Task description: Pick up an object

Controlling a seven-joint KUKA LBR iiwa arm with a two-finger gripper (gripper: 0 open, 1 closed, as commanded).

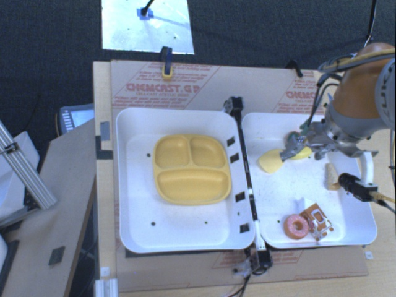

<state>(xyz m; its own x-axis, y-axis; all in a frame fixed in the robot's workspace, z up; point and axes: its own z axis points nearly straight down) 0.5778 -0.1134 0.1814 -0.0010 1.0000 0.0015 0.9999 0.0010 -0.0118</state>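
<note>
Bench [105, 166]: tan board carrying two shallow white bins side by side, with a sheet printed in red lettering showing past their far edge.
Arm [365, 85]: grey, with an orange band above the wrist, reaching in from the right over the right bin's far half.
Left bin [133, 184]: white, with small dark dots on its floor; it holds one thing, the yellow tray.
Right bin [278, 197]: white, touching the left bin along a dark central seam; it holds the yellow object, the doughnut, the wrapper and a pale piece.
Yellow tray [189, 169]: rounded-square divided plate, two small compartments on the far side and one long one on the near side, lying flat near the middle of the left bin.
Gripper [296, 147]: low over the far-left part of the right bin, right at the yellow object; whether the fingers are spread or closed, and whether they grip anything, I cannot tell.
Yellow object [272, 161]: pale yellow, smooth, elongated, lying on the bin floor, its right end hidden under the gripper.
Doughnut [296, 226]: pink-brown ring, near corner of the right bin.
Wrapper [319, 220]: orange and white, just beside the doughnut on its right.
Pale piece [331, 176]: small, tan, near the right wall.
</note>
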